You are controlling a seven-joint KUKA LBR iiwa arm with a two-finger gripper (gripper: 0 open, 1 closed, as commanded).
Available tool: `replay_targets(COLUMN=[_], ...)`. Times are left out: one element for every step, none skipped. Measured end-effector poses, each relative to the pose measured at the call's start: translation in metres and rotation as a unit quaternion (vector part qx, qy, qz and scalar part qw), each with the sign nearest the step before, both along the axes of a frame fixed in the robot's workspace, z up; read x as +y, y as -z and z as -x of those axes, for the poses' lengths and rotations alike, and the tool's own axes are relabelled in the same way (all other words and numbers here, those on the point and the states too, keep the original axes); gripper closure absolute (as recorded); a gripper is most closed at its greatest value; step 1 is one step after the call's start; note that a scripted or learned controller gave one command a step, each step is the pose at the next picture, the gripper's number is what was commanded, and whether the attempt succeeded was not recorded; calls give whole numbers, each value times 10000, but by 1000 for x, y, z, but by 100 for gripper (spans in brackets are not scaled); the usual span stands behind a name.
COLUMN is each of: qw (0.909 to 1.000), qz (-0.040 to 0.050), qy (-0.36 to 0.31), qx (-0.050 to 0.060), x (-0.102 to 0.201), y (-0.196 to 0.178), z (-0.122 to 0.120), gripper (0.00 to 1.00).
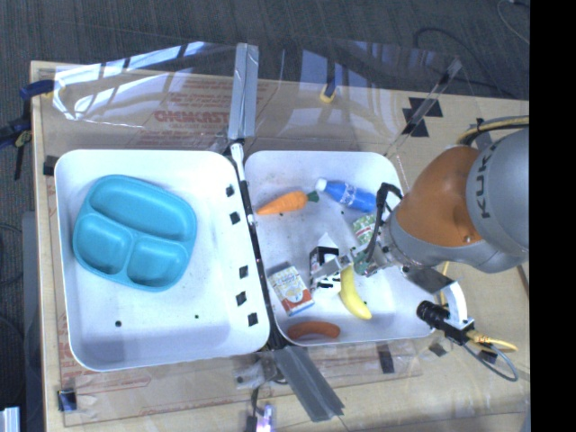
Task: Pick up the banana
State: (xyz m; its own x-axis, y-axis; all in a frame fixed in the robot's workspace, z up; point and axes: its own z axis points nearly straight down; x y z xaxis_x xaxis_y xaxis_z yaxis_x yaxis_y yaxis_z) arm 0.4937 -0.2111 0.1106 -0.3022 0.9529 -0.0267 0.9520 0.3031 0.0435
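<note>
Banana [355, 296] lay in the right-hand bin [270, 174], in its lower middle part, stretched roughly from upper left to lower right with its lower tip toward the bin's near wall. The gripper [335, 261] sat just above the fruit's upper end, its dark fingers low over the bin floor and right by the banana's top; whether they were spread or closed could not be told, and nothing could be seen held between them. The grey arm with its orange band [436, 207] reached in from the right, over the bin's right edge. Left of the banana, close beside it, stood a small red and white carton [291, 289], tilted. Below both, near the bin's front wall, lay a brownish sausage [314, 330]. Farther up in the same bin a carrot [282, 203] lay on a slant, its green end toward the right, and just right of it a blue and white bottle [346, 194] lay on its side. A small green and white packet [364, 230] showed between the bottle and the gripper, partly covered by the arm. The left-hand bin [135, 340] held a blue divided plate [133, 230] in its upper left part, well apart from the banana
</note>
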Motion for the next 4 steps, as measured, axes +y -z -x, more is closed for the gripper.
replay_targets(qw=[9992,9974,9995,9996], qz=[17,36,-32,-56], qy=[-394,-721,-298,277], qx=[24,19,122,87], x=[-1,0,-2,-1], y=[0,0,2,2], z=[-5,0,-6,1], gripper=[0,0,0,0])
